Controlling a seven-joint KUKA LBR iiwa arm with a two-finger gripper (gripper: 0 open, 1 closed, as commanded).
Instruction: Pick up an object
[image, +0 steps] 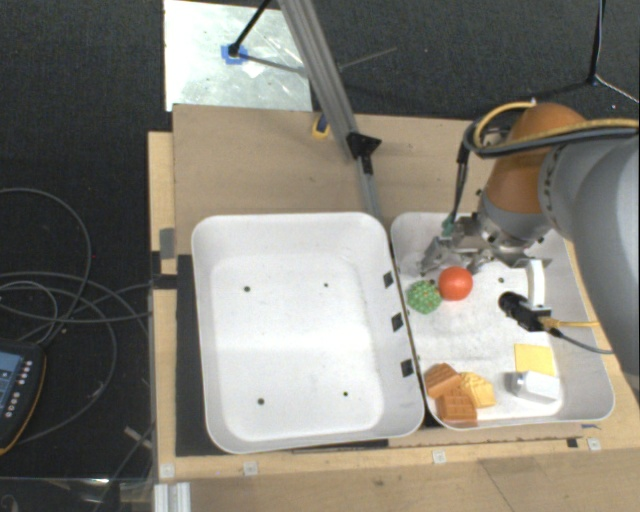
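Observation:
My gripper hangs over the upper left part of the right bin, on the grey arm with the orange band coming in from the right. A red ball sits directly at its tip, partly under it; whether it is gripped I cannot tell. A green knobbly ball lies just left of the red one, touching or nearly touching it, close to the bin's left wall.
Along the right bin's front lie orange-brown waffle-like pieces, a yellow block and a small grey object. The left bin stands beside it. A grey pole slants over the bench's back.

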